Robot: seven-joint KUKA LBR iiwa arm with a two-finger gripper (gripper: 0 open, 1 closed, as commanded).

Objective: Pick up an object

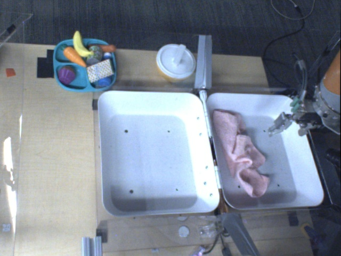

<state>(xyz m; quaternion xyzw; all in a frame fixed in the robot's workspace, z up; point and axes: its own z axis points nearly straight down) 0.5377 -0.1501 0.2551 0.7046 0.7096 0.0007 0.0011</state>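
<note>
Here, pink cloth crumpled in right bin, fingers apart beside it, gap unclear

Towel in right bin (left side)

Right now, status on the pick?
Gripper over right bin's right edge, nothing visibly held. Pink cloth crumpled along that bin's left side, untouched. Nothing between them but bare bin floor.

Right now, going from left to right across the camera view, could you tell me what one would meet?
Blue toy tray → left white bin → lidded cup → pink cloth in the right bin → gripper.
</note>
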